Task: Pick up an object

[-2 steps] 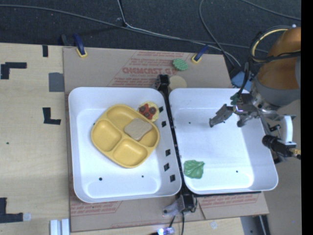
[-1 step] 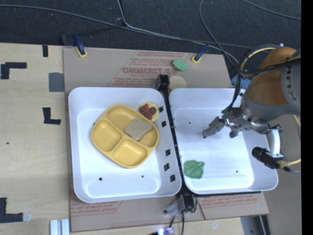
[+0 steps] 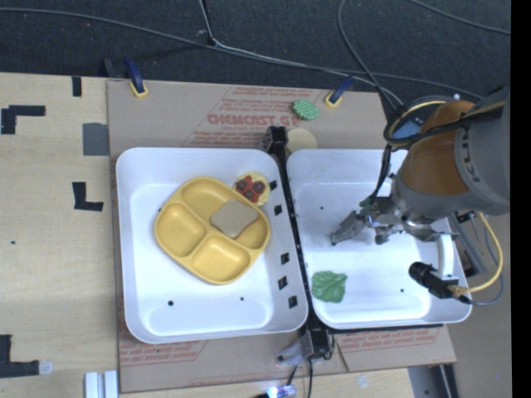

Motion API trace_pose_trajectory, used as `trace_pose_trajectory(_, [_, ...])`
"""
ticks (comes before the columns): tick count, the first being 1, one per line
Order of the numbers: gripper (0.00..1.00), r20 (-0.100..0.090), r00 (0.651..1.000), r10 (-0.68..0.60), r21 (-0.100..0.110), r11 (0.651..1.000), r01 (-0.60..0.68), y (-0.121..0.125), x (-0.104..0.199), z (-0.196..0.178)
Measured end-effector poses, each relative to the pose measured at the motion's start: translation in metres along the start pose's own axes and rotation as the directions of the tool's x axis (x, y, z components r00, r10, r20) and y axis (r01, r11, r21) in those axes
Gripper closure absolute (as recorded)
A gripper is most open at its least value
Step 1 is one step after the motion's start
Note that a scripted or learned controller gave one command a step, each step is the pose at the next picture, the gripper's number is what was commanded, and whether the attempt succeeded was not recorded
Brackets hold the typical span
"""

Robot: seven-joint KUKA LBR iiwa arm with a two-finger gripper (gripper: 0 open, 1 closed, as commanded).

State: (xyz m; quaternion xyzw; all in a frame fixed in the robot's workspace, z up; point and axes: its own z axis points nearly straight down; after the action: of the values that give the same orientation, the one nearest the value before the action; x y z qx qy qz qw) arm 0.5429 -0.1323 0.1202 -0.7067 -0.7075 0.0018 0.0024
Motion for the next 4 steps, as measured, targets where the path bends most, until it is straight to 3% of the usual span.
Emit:
trace_pose_trajectory(1, [0.0,0.002,1.0,0.0,-0.005,1.0,0.0,0.0,0.0,0.037])
trace_pose_trajectory(2, [1.0,0.004,1.0,-0.001,-0.009,1.0,0.001,0.001,0.0,0.024])
trace_pose_trajectory(4, [1.0,0.003,1.0,0.0,-0.012,1.0,0.0,0.006,-0.015,-0.095])
